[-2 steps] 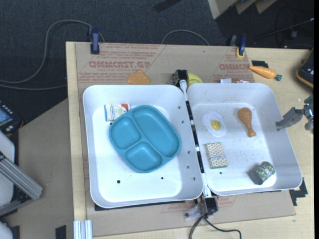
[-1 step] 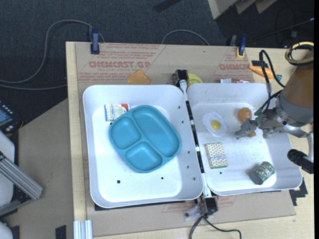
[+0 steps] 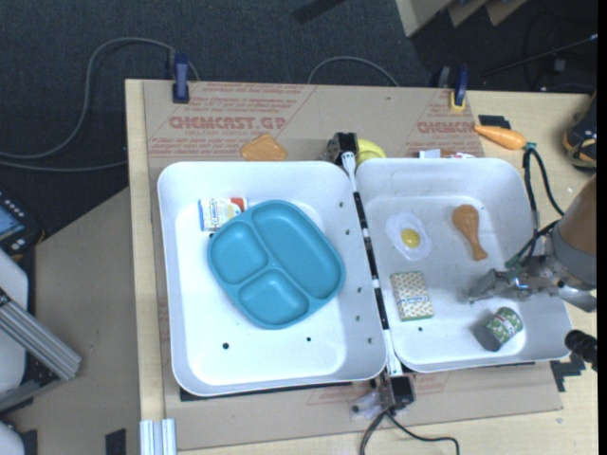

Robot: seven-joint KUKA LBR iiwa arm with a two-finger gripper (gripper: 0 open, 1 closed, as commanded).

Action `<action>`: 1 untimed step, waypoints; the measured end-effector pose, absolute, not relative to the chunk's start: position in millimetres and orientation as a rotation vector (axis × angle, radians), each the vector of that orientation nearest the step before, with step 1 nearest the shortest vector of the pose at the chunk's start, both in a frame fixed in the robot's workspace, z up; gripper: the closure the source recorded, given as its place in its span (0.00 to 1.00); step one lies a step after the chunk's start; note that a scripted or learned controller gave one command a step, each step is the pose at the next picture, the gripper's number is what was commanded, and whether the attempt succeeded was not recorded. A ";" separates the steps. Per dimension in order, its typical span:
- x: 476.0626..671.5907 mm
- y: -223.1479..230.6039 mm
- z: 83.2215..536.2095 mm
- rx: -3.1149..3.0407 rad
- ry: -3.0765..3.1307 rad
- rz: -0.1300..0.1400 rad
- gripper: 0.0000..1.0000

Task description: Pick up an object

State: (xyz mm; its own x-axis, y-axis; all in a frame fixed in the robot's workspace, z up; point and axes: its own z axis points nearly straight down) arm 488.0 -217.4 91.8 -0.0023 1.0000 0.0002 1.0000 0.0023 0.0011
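Observation:
In the right bin (image 3: 446, 173) lie a fried-egg toy (image 3: 410, 238), a brown drumstick (image 3: 468, 228), a small speckled box (image 3: 412, 295) and a green-labelled can (image 3: 500, 328) on its side. My gripper (image 3: 489, 287) reaches in from the right and hovers over the bin floor between the drumstick and the can, just above and left of the can. Nothing shows in its grasp.
The left bin (image 3: 190, 320) holds a blue divided plate (image 3: 274, 263) and a small white carton (image 3: 220, 211). Behind the bins on the bench lie an orange piece (image 3: 263, 147), a yellow item (image 3: 369, 150) and a carrot (image 3: 500, 136). Blue clamps (image 3: 180, 76) grip the board's far edge.

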 end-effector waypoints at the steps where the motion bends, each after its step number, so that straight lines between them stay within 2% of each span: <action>1: 591.3 -216.7 83.8 2.215 2.236 0.013 0.00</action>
